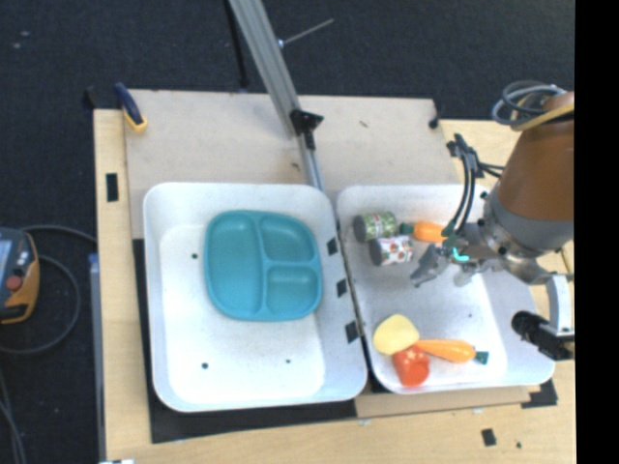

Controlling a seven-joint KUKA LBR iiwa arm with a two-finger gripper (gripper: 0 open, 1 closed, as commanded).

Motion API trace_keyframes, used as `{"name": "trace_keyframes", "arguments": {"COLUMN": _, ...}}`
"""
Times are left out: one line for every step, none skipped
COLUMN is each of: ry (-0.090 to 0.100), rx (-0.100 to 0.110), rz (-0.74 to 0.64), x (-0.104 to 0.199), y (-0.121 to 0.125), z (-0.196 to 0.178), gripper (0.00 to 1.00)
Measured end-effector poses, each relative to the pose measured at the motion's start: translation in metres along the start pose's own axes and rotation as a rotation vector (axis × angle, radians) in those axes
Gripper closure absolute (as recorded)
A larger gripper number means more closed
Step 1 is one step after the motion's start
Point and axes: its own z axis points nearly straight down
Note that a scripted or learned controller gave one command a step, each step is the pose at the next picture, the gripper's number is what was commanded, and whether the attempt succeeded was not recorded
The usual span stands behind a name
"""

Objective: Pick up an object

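Closest to the lens, and slanting up from the gap between the bins: grey metal strut (271, 61), with a black bracket at its foot.

Far left, off the counter (213, 138), on dark floor: orange and grey handheld box (14, 276) with a looping black cable. At the counter's back left corner: small blue and yellow clamp (131, 107).

Next, left bin (169, 356), white and shallow. Inside it, flat and well apart from the walls: teal divided plate (263, 264) with three compartments.

Right bin (488, 307), touching the left one along the middle. At its back: green can (377, 226) lying on its side; just in front of it, white and red can (393, 250); beside both to the right, small orange piece (427, 230). At its front: yellow round fruit (396, 334), touching the red fruit (412, 366) below it; orange carrot (447, 350) lying flat just right of both, teal tip pointing right.

Gripper (443, 262), low over the middle of the right bin, just right of the white and red can and just under the small orange piece. Nothing seen held. Too dark and cluttered to tell how far open. Small teal light glowing on it.

Far right: bulky arm (537, 187), brown-orange above grey, black cables curling off its top.
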Motion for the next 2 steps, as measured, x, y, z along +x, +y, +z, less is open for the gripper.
{"name": "trace_keyframes", "arguments": {"ry": 0.0, "rx": -0.002, "rz": 0.0, "x": 0.0, "y": 0.0, "z": -0.001, "gripper": 0.0}}
{"name": "trace_keyframes", "arguments": {"ry": -0.001, "rx": 0.003, "rz": 0.003, "x": -0.007, "y": -0.005, "z": 0.045, "gripper": 0.0}}
